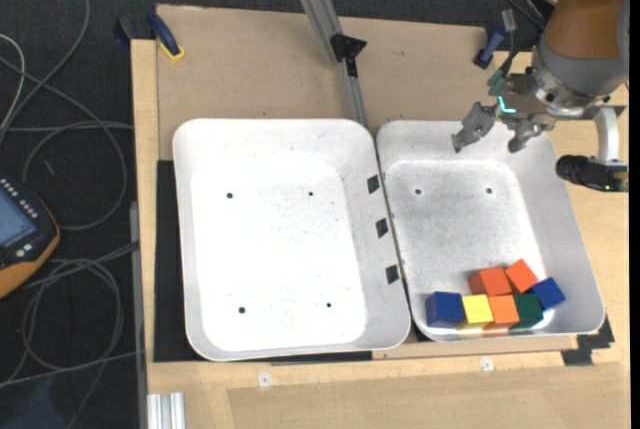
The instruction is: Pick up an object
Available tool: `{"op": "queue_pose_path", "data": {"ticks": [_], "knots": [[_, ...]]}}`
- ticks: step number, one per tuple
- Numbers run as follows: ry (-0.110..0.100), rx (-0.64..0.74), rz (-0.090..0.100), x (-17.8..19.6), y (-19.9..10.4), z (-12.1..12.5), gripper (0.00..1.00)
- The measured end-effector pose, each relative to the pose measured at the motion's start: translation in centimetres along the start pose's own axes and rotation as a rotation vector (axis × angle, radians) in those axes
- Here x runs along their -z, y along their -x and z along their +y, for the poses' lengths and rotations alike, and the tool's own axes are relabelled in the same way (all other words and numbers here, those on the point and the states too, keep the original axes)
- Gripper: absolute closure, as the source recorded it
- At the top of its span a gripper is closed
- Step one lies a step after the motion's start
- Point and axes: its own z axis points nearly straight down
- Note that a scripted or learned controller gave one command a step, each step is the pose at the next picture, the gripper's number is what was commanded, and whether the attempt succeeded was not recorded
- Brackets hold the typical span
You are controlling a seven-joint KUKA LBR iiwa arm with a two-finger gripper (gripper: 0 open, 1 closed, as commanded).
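Gripper (494, 130) hangs over the far edge of the right bin (440, 217), fingers spread, nothing between them. Blocks (494, 297) sit clustered in that bin's near right corner, well apart from the gripper: two blue, two orange, one yellow, one green, touching each other. Left bin (200, 217) lies just beside it, and a metal pole (320, 7) slants across the bench (250, 57) behind both.
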Motion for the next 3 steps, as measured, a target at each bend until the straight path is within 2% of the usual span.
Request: {"op": "queue_pose_path", "data": {"ticks": [1, 3], "knots": [[0.005, 0.0, -0.001, 0.3, 0.0, 0.1, 0.0], [-0.001, -0.001, 0.0, -9.6, -0.4, -1.7, 0.0]]}}
